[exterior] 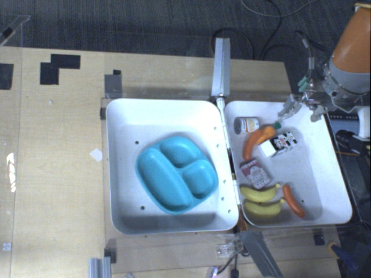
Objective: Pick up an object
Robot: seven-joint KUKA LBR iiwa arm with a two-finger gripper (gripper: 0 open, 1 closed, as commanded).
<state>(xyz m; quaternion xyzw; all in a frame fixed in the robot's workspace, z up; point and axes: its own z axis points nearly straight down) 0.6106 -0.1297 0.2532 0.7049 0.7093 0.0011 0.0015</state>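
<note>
My gripper (302,110) hangs over the far edge of the right bin (324,172), open, with nothing between its fingers. Below and left of it lie an orange carrot (258,139) with a green top and a small white and black box (279,143). A small pale jar (249,124) lies at the bin's far left. A dark red packet (255,173) rests in the middle. Two yellow bananas (261,193) and an orange sausage (294,201) sit near the front wall.
The left bin (124,155) holds a blue divided plate (177,172). A metal post (221,68) stands behind the seam between the bins. Black cables run across the dark floor at the back right.
</note>
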